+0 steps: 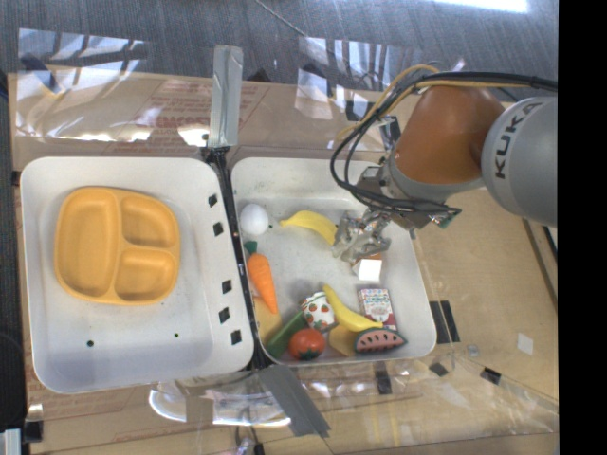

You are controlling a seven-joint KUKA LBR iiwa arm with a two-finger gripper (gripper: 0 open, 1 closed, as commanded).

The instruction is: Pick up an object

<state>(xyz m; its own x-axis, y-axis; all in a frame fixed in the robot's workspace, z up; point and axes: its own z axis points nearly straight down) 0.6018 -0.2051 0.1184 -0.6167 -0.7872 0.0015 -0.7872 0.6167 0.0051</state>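
Observation:
My gripper (361,240) hangs low over the upper right part of the right bin (285,176), under the orange wrist band. Its metal fingers point down-left, just right of a yellow banana-shaped piece (309,224) and just above a small white cube (370,270). Nothing is visible between the fingers. Lower in the bin lie a carrot (263,282), a white egg (253,219), a strawberry-print cup (318,311), a second banana (347,315), a red carton (377,304), a watermelon slice (379,340), a tomato (306,344) and a green vegetable (284,335).
The left bin (57,358) holds a yellow divided plate (116,245). A taped divider with black clips runs between the bins. Cables loop from the arm over the right bin's far edge. Cardboard and plastic sheet surround the bins.

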